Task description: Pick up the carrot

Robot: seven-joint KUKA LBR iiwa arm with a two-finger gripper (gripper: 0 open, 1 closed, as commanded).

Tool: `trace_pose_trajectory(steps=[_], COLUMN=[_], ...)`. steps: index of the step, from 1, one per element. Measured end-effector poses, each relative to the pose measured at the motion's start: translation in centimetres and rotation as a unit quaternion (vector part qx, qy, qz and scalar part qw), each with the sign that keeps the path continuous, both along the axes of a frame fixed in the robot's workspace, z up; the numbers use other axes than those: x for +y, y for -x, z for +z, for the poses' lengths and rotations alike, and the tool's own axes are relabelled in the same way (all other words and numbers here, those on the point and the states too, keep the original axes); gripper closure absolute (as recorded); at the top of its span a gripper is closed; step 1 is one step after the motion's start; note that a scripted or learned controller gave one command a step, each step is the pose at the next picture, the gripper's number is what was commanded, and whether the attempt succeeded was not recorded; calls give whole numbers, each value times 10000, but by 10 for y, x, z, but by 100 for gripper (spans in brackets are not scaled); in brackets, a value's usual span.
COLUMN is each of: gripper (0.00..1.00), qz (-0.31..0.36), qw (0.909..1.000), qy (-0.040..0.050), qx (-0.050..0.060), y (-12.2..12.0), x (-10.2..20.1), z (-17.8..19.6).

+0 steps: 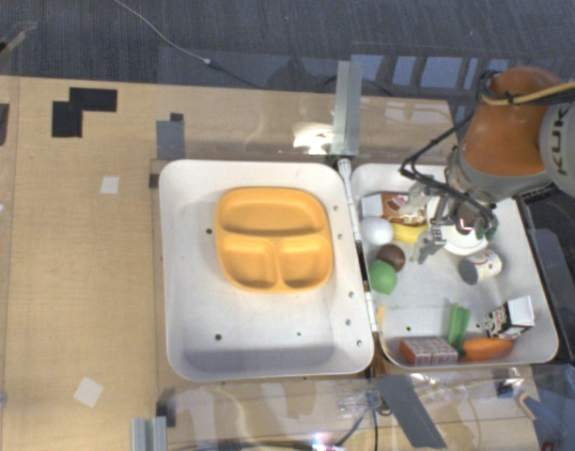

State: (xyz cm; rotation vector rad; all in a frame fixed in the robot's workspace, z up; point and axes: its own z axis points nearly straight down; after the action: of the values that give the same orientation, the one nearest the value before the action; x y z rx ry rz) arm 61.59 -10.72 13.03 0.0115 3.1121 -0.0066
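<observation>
Orange tapered carrot (486, 348) lying at near edge of right shallow white bin (539, 280), beside red box (428, 350); tool (444, 230) well apart, above bin's middle; tool's grip impossible to tell.

Nothing is reading clearly here. The arm's grey casing (567, 153) is showing part of a dark letter at the right edge, cut off and not legible. The small cartons (509, 318) and packets (403, 209) are carrying print too blurred to make out.
</observation>
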Motion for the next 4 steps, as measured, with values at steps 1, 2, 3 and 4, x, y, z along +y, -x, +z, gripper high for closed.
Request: trace_pose_trajectory(steps=[1,2,3,4], gripper=[0,0,0,100], qz=[690,645,875,905], qw=[9976,9979,9961,9959], qy=[-5,-1,3,5], qx=[95,85,86,50], y=[92,116,65,63], x=[19,17,-4,-2], z=[49,-33,-12,-1])
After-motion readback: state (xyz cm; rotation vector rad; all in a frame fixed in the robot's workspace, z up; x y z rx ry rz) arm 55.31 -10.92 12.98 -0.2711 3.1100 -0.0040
